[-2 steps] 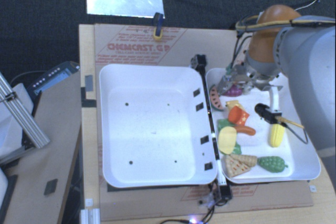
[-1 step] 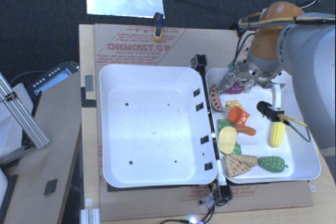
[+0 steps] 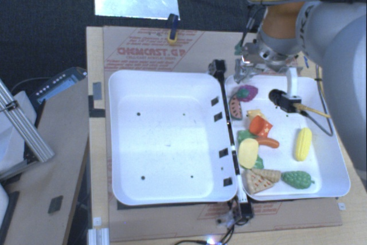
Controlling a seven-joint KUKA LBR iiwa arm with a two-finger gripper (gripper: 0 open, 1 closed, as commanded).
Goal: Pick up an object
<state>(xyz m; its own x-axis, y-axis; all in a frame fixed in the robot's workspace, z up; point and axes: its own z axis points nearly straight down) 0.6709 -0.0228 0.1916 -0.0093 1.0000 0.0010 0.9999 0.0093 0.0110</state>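
My gripper (image 3: 244, 76) hangs over the far left corner of the right bin (image 3: 330, 123), open with nothing between its fingers. Just below it lies a purple bunch of grapes (image 3: 247, 93), with a watermelon slice (image 3: 235, 107) beside it against the bin's left wall. Further toward the front are an orange pepper (image 3: 261, 125), a red chili (image 3: 268, 143), a yellow corn cob (image 3: 303, 143), a pale yellow lemon (image 3: 248, 153), a tan wedge (image 3: 261, 179) and a green bumpy vegetable (image 3: 297, 179).
The left bin (image 3: 166, 135) stands beside the right one, separated by a divider with black clips (image 3: 225, 123). Cardboard (image 3: 149, 49) lies under both bins. A grey device (image 3: 57, 86) sits off the bench at the left.
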